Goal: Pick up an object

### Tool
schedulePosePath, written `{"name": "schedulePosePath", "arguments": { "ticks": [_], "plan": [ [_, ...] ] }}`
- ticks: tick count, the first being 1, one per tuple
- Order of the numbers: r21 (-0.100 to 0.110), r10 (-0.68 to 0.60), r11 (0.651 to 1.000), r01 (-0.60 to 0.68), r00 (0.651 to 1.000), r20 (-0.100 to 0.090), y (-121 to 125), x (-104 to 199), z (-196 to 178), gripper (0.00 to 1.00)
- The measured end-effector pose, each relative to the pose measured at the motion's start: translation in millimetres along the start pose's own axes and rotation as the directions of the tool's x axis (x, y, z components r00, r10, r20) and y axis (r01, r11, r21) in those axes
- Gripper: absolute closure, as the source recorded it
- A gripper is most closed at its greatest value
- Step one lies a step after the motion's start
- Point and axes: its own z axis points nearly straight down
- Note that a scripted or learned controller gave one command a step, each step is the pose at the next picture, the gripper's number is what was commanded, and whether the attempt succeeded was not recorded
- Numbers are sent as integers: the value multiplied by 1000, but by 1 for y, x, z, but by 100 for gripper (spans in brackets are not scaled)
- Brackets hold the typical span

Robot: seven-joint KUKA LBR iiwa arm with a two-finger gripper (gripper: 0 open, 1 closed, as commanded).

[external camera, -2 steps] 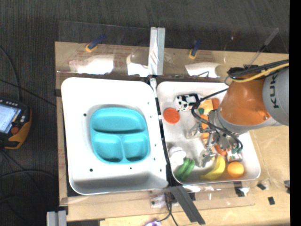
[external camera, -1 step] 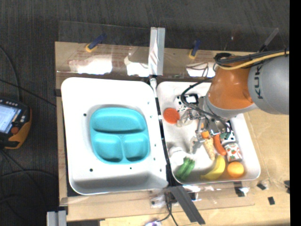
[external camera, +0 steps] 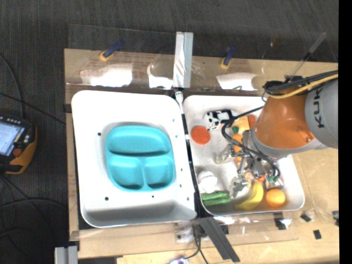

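Two bins are sitting side by side on the counter (external camera: 322, 164). The left bin (external camera: 88, 147) is holding a blue tray (external camera: 140, 157), while the right bin (external camera: 294, 202) is crowded with small toy foods, and the arm (external camera: 286, 126) is reaching down into it from the right. The tool (external camera: 240, 187) is hanging low over the front of that bin, just beside the banana (external camera: 251, 197); whether it is open or closed I cannot tell, since the metal parts are blurring into the clutter.

The banana seems the likeliest target. It is lying near the bin's front wall, between a green vegetable (external camera: 214, 197) on its left and an orange (external camera: 275, 197) on its right, touching or nearly touching both. It is looking yellow, curved and smooth, and probably is light hollow plastic: stiff enough not to crush, but slick and rounded, so it may be slipping out of a pinch placed near either tapering end. Taking it across the thick middle, square to its curve, would be the safest hold. The neighbours are leaving little room for the tool to come down on either side.

Farther back, a red disc (external camera: 200, 135) is lying well apart from the banana.
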Motion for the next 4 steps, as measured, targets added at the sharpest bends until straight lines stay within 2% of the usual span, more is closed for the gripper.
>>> {"name": "schedulePosePath", "arguments": {
  "ticks": [1, 2, 3, 4],
  "plan": [
    [1, 56, 998, -56, 998, 1, 16, -70, 1, 0],
    [2, 47, 999, -47, 999, -4, -11, 7, 0, 0],
    [1, 127, 992, -127, 992, 0, 14, -66, 1, 0],
    [4, -76, 997, 76, 997, 3, -15, 30, -1, 0]
  ]
}}
